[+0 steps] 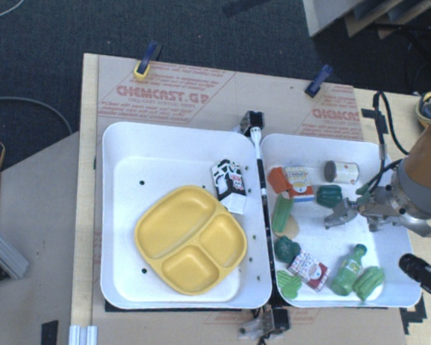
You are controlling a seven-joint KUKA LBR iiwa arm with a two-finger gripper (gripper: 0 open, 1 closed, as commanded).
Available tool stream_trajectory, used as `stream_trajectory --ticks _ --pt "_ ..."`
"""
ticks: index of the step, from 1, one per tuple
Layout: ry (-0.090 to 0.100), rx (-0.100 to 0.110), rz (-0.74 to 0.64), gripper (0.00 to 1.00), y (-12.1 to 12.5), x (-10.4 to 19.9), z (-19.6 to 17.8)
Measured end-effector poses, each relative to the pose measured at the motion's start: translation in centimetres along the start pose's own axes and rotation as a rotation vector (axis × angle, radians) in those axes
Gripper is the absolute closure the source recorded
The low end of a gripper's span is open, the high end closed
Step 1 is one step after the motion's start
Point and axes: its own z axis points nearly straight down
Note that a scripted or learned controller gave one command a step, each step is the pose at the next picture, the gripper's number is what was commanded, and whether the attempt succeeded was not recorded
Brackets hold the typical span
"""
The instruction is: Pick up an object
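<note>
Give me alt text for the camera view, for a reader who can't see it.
The arm's tool hangs low over the right bin, among small items including a green bottle and a white cylinder. The left bin holds a yellow divided tray and a black-and-white object beside it.
</note>
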Motion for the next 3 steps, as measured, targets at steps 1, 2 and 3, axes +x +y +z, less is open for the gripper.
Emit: stream_trajectory --ticks 1,2,3 --pt "0.001 0.0 -0.001 0.0 -0.8 0.6 5.8" --pt "0.0 -0.002 -0.001 0.0 -0.9 0.7 10.2" --pt "-0.002 -0.009 0.0 1.0 -0.8 0.6 8.9"
